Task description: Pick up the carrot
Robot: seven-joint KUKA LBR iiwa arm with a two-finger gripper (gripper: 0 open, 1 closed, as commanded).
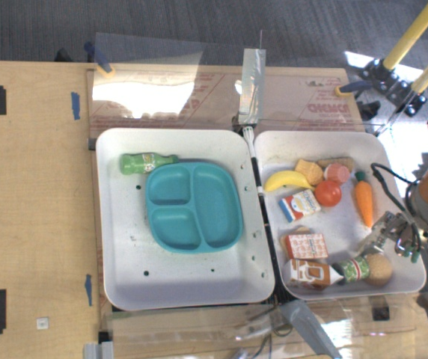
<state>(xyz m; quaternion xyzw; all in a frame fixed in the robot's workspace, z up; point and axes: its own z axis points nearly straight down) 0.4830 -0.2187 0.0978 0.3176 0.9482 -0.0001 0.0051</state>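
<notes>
Wooden bench (34, 223) with two shallow white bins side by side, grey floor behind. The gripper (392, 234) sits low at the right bin's (274, 268) right edge, and honestly the metal bits there are too jumbled to say whether it's spread or closed. Nothing is visibly caught in it.

The carrot (363, 201) lies in the right bin, just up and left of the gripper, orange body pointing down, green top up, not touching it.

So this looks like the approach step, no grasp yet. Next move probably needs a short shift up-left over the carrot, lining up across its narrow body, without bumping the tomato (328, 193) right beside it.

Count for the right bin: one carrot, one tomato, one banana (286, 179), one potato-looking brown thing (378, 269), one small green-capped bottle (355, 269), three little cartons or boxes, plus a couple of snacky bits near the top that are hard to name. Left bin (117, 275): one teal divided plate (195, 206), one green bottle (145, 162).
</notes>
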